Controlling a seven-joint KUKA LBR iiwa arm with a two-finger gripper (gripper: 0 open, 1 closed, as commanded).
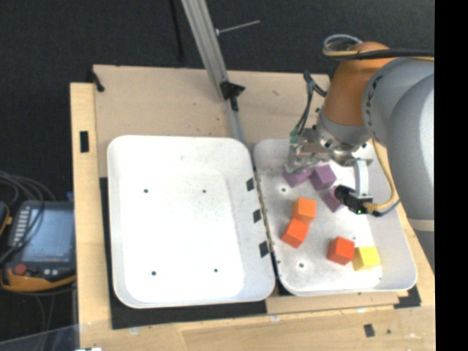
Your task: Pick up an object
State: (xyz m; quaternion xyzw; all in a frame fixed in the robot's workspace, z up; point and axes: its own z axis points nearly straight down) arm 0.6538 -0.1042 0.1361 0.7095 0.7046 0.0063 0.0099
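The right bin [387, 229] holds several small blocks. Two purple blocks [296, 175] [323, 175] lie side by side near its far end, and a third purple block [333, 199] sits just right of them. Two orange blocks [306, 209] [295, 232] rest in the middle. A red-orange block [340, 250] and a yellow block [367, 257] touch each other near the front. My gripper [307, 158] is low over the far end of this bin, directly above the two purple blocks and touching or nearly touching them. The wrist hides the contact point.
The left bin [179, 218] stands beside the right one, with small black clips along the shared edge. A slanted metal rail [208, 42] runs from the top of the view down to the bench behind the bins. A cable and plug [358, 199] hang off the wrist over the right bin.
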